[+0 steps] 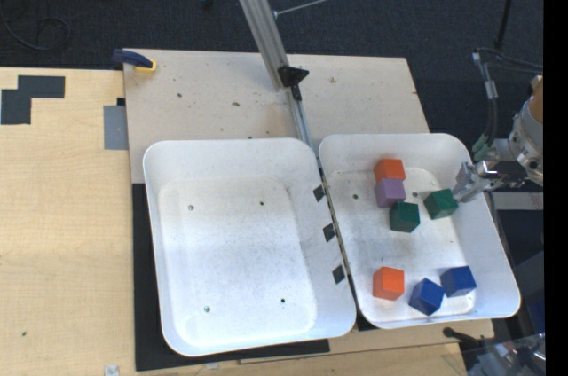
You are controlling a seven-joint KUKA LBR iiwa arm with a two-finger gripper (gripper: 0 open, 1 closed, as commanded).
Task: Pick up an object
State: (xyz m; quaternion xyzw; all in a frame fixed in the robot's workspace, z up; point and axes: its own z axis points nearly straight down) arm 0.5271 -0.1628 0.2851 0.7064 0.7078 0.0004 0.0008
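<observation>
Stage: approach, nothing lifted | gripper [468,184] at right bin [497,277] far-right rim, whether clenched or released cannot be told | nearest green cube [440,204] rests just beside it on bin floor | Remaining: grasp, lift.

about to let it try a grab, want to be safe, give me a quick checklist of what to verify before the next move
1. Gripper is over the right bin: ok, it sits at the bin's right edge.
2. A target lies close: ok, a green block is right beside the fingertips.
3. Finger opening is wide enough: cannot tell, the fingers are too small and blurred.
4. Target stands free of neighbours: not ok, a second green block lies close on its left, with a purple block and an orange block just above that.
5. Nothing held already: cannot tell, though no block shows between the fingers.
</observation>
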